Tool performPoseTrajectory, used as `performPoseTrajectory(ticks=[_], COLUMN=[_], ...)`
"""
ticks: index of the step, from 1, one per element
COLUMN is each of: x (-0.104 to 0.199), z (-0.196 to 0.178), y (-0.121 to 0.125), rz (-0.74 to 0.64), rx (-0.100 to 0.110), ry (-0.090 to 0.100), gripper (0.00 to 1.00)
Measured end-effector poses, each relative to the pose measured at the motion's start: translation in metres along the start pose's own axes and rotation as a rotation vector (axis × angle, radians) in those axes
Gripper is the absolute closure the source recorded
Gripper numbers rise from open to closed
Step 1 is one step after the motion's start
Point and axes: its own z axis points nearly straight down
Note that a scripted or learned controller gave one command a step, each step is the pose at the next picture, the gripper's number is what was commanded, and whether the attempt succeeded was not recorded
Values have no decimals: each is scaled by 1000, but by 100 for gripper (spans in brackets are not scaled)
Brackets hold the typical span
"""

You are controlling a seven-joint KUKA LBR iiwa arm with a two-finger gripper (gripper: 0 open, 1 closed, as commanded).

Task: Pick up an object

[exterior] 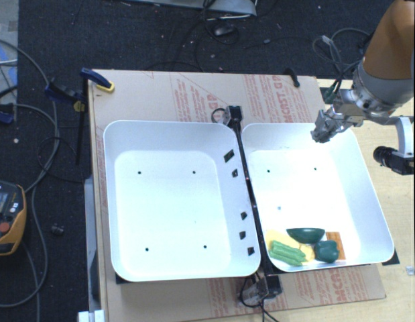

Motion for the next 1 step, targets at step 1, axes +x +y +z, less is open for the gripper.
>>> performPoseTrajectory(ticks=[1], x=[55], z=[19], y=[7], rz=[-4], rx=[3], ry=[1], gripper=[100])
